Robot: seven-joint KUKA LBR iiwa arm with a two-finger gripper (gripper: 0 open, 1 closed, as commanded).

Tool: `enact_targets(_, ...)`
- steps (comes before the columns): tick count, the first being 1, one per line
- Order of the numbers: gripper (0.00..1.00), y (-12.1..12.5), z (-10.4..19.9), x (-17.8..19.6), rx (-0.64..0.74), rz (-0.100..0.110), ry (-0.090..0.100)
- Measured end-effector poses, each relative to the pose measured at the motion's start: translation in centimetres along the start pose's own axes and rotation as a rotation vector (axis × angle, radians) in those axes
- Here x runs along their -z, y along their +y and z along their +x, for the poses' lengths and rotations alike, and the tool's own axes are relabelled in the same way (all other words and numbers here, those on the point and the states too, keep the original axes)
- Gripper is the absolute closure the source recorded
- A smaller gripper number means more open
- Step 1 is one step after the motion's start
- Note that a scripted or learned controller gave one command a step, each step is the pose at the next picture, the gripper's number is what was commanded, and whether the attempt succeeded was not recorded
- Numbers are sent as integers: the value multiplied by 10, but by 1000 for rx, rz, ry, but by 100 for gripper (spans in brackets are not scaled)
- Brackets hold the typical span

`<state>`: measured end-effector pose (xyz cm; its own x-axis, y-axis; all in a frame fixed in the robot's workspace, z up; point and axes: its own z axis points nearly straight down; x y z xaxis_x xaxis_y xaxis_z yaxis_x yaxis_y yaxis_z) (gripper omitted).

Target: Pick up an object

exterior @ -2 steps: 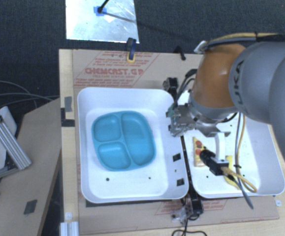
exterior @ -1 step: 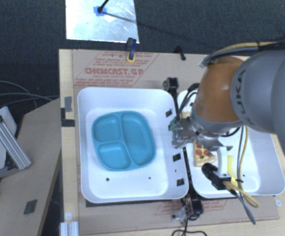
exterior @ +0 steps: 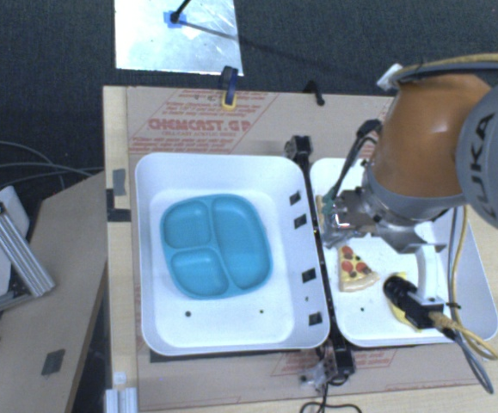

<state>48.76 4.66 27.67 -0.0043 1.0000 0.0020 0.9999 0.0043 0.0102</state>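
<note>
Noting gripper (exterior: 335,216) low at inner wall of right bin (exterior: 369,329); spread unreadable from this angle. Nothing seen lifted, so pick probably not yet made. Just beside, toward the near edge: toy pizza slice (exterior: 354,269), flat wedge, pale crust, red dots. Left bin (exterior: 223,175): smooth blue divided plate (exterior: 217,245), rounded corners.

Item count, by kind
Two shallow white plastic bins (exterior: 223,327); one blue divided plastic plate (exterior: 216,245); one triangular toy pizza slice (exterior: 353,268).
</note>
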Motion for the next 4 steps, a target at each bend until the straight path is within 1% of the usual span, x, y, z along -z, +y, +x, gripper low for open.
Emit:
enact_targets(1, 100, 2, -52, 174, -4, -12, -2)
enact_targets(2, 100, 0, 3, 101, 4, 13, -1)
enact_targets(3, 100, 1, 79, 144, 7, 4, 2)
enact_targets(4, 100, 2, 74, 153, 4, 4, 0)
